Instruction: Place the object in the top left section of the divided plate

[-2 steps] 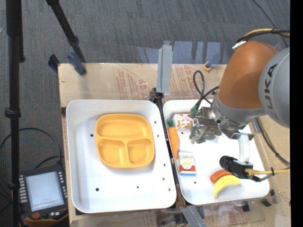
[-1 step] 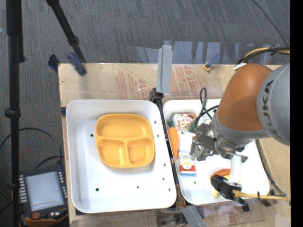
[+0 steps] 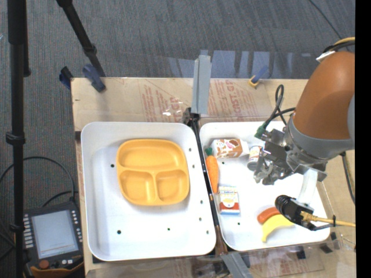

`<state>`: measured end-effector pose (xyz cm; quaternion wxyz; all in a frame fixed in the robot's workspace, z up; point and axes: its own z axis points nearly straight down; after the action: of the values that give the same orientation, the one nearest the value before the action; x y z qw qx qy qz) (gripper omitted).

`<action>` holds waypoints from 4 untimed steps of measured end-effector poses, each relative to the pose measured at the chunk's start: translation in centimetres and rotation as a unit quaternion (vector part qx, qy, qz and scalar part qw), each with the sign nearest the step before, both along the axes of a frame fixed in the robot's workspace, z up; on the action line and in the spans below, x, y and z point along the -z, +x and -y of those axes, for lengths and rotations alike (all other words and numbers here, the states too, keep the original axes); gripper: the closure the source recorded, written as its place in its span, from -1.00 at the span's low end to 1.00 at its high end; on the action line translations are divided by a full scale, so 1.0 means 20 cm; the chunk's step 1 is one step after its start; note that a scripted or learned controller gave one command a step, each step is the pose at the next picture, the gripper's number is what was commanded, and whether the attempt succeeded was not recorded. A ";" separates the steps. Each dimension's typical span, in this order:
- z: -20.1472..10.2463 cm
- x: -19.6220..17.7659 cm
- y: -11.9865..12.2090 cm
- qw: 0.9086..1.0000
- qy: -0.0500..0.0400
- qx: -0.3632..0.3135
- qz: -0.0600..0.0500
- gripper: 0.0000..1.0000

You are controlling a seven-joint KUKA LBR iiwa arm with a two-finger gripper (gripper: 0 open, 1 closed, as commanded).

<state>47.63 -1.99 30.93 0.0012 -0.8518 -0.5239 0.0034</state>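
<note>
Camera view: two white bins side by side on the bench. Left bin [image 3: 101,213] holds the yellow divided plate [image 3: 153,171], flat, roughly centred toward the far side of the bin. One wide section along its far edge, two smaller ones on the near side.

Right bin [image 3: 246,236] has all the loose items. Small carton [image 3: 227,148] with a brown-and-white label lies on its side at the far left of the bin. Carrot [image 3: 213,173] lies lengthwise along the left wall, just near of the carton. Small box [image 3: 229,200] (red and blue print, text too small to read) sits just right of the carrot's near end. Red item [image 3: 269,215] and banana [image 3: 275,229] lie together at the near right, touching or almost; the red one is partly hidden, possibly a pepper.

Arm comes in from the right, orange band [image 3: 329,94] large in frame. Gripper [image 3: 268,172] hangs over the middle of the right bin, right of the carton and the small box, far of the banana. Finger state: cannot tell, the wrist hardware and cables blur together from this angle. Nothing visibly between them.
</note>
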 end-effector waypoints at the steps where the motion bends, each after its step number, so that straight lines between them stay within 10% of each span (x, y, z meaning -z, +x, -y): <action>1: -0.25 0.26 0.00 1.000 0.000 -0.018 -0.001 1.00; 2: -0.10 0.11 0.31 0.999 0.000 0.053 0.000 1.00; 3: 0.04 0.34 -0.01 0.999 0.001 0.053 -0.001 1.00; 4: -0.22 0.34 0.47 0.999 0.000 0.051 0.000 1.00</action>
<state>57.02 2.35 24.18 0.0013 -0.8776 -0.4794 0.0035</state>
